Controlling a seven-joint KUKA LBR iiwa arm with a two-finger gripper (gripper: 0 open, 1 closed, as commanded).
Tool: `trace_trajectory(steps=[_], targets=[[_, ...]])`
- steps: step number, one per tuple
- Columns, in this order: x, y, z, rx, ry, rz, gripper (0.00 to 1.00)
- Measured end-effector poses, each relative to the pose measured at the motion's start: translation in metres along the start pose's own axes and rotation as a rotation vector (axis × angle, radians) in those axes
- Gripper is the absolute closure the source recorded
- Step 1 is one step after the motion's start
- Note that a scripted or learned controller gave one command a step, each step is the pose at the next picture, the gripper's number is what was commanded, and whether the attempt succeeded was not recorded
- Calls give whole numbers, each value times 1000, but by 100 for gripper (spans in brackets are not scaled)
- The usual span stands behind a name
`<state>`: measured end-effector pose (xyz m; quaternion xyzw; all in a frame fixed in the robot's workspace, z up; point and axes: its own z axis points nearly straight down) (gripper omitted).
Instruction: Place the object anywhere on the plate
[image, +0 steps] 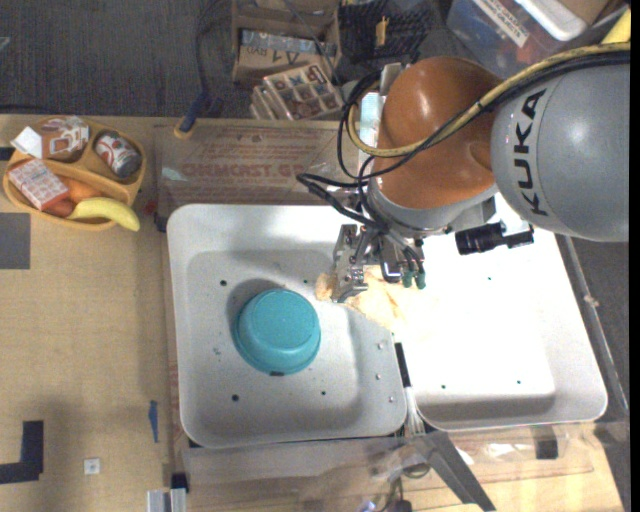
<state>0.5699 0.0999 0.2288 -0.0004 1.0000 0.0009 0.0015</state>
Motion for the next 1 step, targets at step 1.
trace_trajectory(steps=[1], targets=[[0, 0, 0, 0, -1, 0, 0]])
